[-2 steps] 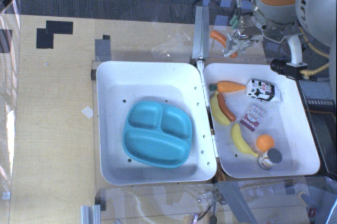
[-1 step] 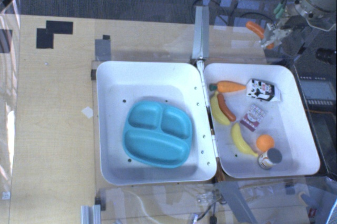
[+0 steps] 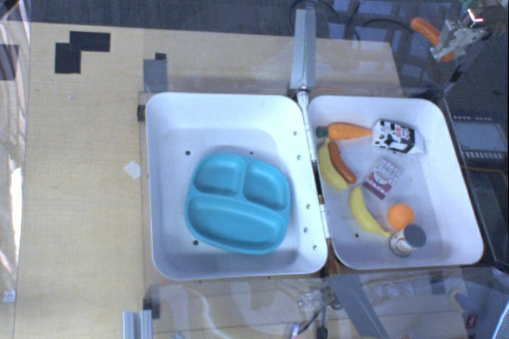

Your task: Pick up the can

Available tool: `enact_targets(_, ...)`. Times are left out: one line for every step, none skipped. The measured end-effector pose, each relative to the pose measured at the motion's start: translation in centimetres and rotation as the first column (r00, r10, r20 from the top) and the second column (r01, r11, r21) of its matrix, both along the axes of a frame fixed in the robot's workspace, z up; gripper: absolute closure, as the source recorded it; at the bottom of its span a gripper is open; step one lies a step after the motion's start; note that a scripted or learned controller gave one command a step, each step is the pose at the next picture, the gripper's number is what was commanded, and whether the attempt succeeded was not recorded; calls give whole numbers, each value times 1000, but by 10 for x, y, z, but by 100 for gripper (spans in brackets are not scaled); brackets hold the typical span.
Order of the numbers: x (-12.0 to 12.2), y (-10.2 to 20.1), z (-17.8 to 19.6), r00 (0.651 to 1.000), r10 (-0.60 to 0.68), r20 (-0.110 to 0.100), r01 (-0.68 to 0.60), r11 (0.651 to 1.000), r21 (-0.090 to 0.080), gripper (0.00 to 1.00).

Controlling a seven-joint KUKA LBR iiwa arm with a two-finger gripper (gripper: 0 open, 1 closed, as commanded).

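Note:
The can (image 3: 406, 239) is small and silver with a dark top. It sits in the right bin (image 3: 453, 170), close to the near wall, touching an orange ball (image 3: 400, 216) just behind it. My gripper (image 3: 452, 43) hangs at the top right, beyond the right bin's far right corner and far from the can. Nothing shows below it.
The right bin also holds a carrot (image 3: 348, 131), a reddish sausage (image 3: 342, 162), two bananas (image 3: 367, 215), a black-and-white carton (image 3: 394, 136) and a purple packet (image 3: 382, 177). A blue divided plate (image 3: 238, 202) lies in the left bin (image 3: 167, 170). A metal post (image 3: 303, 51) stands behind the bins.

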State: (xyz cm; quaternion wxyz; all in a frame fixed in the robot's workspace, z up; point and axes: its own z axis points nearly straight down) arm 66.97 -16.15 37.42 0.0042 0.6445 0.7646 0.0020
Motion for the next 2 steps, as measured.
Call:
enact_targets(0, -44, 64, 999, 35, 0, -35, 999, -1, 100)
enact_targets(0, -42, 63, 983, 184, -2, -184, 983, -2, 100)
